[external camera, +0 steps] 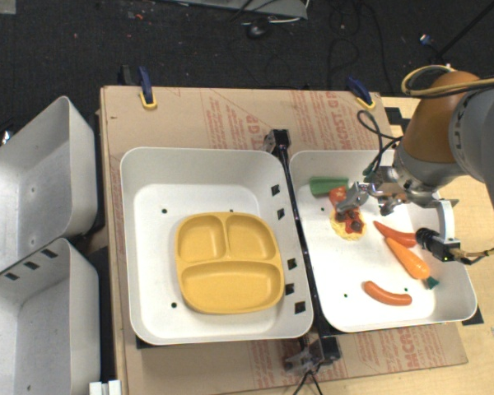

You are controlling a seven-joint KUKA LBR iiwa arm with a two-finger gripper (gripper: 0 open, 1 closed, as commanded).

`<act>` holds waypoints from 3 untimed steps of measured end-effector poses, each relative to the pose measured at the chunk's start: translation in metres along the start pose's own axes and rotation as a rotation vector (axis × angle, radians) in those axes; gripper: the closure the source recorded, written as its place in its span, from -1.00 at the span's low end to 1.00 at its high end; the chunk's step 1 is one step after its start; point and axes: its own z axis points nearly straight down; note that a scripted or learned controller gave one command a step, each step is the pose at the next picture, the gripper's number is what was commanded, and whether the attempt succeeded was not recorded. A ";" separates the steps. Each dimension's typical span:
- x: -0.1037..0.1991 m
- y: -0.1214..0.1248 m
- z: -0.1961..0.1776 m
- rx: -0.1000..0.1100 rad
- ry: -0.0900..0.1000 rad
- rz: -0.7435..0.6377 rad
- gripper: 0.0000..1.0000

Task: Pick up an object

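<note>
Camera view: two-finger metal gripper (351, 205) low in right white bin (445, 307), near its far-left corner, over small red-and-yellow toy pile (348, 223); touching it; finger state indiscernible.

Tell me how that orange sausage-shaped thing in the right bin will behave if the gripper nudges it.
The sausage-shaped piece looks rounded and smooth, so it would probably roll or slide on the right bin floor. It looks like glossy plastic, likely light and stiff. It lies apart from the carrot, so a nudge should move it alone.
</note>
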 end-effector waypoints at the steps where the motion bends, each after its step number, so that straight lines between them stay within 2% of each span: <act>1: 0.000 0.003 0.008 -0.006 -0.003 -0.003 -1.00; 2: 0.000 0.001 0.001 0.000 -0.001 -0.002 1.00; 3: 0.000 -0.002 -0.062 -0.002 -0.001 -0.003 1.00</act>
